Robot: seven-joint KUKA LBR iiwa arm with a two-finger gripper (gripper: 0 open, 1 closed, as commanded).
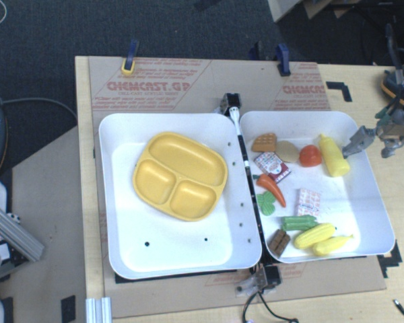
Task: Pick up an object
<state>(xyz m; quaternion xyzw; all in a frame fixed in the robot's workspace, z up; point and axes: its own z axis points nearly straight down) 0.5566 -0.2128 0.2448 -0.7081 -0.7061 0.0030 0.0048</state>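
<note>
The right bin holds several toy foods. Along its far side lie a brown waffle, a beige cookie, a red tomato and a yellow bottle. A red-and-white packet, an orange carrot and a pink packet lie in the middle. Near the front are a green vegetable, a corn cob, a banana and a brown bar. My gripper hangs open over the bin's right rim, just right of the yellow bottle, with nothing between its fingers.
In the left bin a yellow divided plate lies tilted. A black clamp sits where the bins meet at the back. Blue clips hold the cardboard base. Cables run along the front edge.
</note>
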